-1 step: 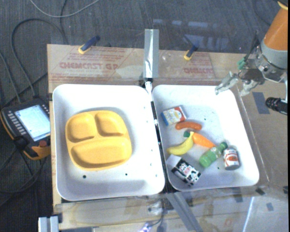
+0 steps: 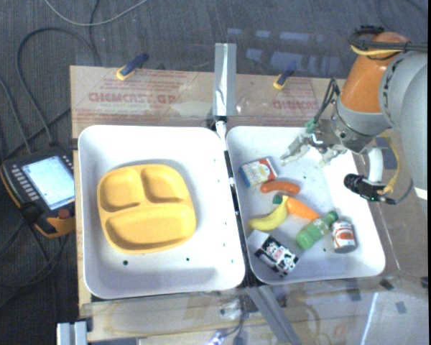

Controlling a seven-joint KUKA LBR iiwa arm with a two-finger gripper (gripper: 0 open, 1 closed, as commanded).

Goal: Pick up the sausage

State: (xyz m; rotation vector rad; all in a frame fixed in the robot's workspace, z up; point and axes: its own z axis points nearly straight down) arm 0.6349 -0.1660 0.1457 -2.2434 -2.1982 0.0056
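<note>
The grey arm reaches in from the right, its gripper [image 2: 310, 148] poised over the right bin's [image 2: 373, 264] far edge, fingers spread and holding nothing. Below it lie seven items: one sausage [image 2: 280, 187] near the bin's centre, one small carton [image 2: 258, 172], one carrot [image 2: 300, 208], one banana [image 2: 267, 219], one green bottle [image 2: 314, 231], one can [image 2: 343, 236], one black-and-white carton [image 2: 276, 254]. The left bin [image 2: 93, 264] holds one yellow divided tray [image 2: 147, 208]

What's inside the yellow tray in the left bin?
The yellow tray in the left bin shows three bare compartments. The bin floor beneath it is covered. The sausage lies in the right bin.
</note>
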